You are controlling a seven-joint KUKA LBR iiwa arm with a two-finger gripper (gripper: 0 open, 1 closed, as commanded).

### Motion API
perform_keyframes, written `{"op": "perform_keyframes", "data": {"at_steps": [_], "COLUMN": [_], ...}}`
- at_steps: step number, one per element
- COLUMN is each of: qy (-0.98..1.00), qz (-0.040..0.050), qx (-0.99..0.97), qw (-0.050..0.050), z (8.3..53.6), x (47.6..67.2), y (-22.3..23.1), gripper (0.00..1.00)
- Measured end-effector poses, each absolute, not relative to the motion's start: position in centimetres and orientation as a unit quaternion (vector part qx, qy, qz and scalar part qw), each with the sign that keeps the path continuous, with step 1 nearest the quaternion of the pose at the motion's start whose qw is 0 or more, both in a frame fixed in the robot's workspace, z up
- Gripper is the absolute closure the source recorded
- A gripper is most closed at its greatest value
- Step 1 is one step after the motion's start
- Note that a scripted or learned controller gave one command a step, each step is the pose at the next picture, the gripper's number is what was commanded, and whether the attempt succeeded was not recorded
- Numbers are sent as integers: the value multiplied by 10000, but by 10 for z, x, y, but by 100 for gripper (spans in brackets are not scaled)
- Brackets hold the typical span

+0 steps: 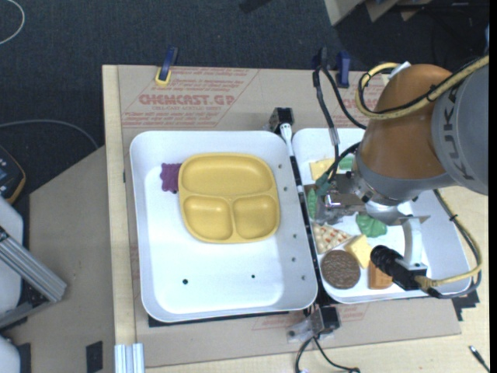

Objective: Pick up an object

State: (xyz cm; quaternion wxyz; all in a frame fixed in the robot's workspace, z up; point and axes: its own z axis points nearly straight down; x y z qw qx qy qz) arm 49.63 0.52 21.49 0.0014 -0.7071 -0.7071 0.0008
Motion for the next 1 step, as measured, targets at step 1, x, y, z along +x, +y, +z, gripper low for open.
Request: {"op": "perform_keyframes", "data": {"at_steps": [1], "qy": [-7073], "qz": [-3], "qx": [-7069], "qw": [-3], "z": [234], "x": [500], "y": [4], "gripper": [100]}}
